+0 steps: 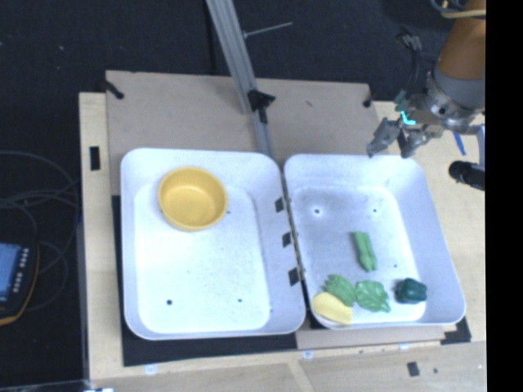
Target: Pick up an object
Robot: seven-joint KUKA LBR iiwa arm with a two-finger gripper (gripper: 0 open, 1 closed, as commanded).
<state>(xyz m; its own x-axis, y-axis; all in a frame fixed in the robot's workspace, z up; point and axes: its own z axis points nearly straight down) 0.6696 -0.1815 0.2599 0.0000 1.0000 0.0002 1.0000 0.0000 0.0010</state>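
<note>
The desk [94, 219] carries two shallow white bins side by side on a tan board. The left bin [200, 300] holds one item, a round yellow bowl [193, 198], sitting upright in its far-left area, apart from the walls. The right bin [409, 186] holds five small items, all gathered toward its near edge. A long light-green vegetable piece [364, 250] lies by itself near the middle of the bin, well apart from the walls. Nearer the front, two leafy green pieces sit side by side and appear to touch: one [339, 287] to the left and one [373, 296] to the right. A yellow lemon-like piece [332, 308] lies in the front-left corner, touching the left leafy piece. A dark green pepper-like piece [410, 290] sits near the front-right corner, just beside the right leafy piece but apart from it. The arm [462, 51] enters from the right. The end effector [394, 144] hangs over the far rim of the right bin, well apart from every item; its two fingers stand spread, with nothing between them. A slanted metal pole [237, 64] rises from the board behind the bins.
</note>
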